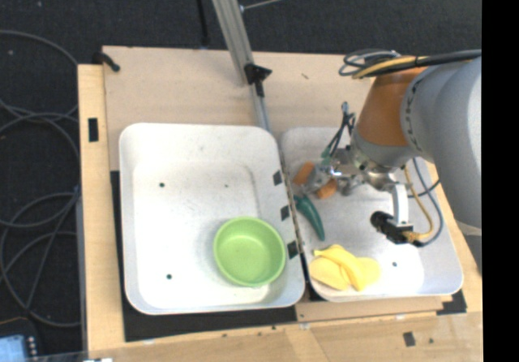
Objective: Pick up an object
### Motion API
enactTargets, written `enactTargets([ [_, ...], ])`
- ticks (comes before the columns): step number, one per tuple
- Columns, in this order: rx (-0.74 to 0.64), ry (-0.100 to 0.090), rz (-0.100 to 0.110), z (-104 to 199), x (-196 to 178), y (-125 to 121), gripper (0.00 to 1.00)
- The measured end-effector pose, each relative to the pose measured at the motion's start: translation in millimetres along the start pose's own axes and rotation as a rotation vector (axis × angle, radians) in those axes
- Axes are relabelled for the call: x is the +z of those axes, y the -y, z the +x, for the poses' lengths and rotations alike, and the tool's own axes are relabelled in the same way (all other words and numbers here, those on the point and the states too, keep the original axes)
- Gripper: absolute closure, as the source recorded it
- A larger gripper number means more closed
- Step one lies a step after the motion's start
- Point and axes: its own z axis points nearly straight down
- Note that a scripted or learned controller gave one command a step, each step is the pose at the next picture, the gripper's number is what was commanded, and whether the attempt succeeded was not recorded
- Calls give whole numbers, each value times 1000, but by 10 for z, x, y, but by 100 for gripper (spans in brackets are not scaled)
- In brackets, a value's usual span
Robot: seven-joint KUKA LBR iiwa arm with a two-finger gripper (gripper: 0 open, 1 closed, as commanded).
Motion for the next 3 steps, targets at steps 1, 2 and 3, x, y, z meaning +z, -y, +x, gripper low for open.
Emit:
enactTargets([
  [1, 6, -1, -6, -6, -135, -17, 100],
  [2, -2, 0, -9, -104, -653, 20, 100],
  [3, -5, -1, -9, -118, -1094, -16, 100],
])
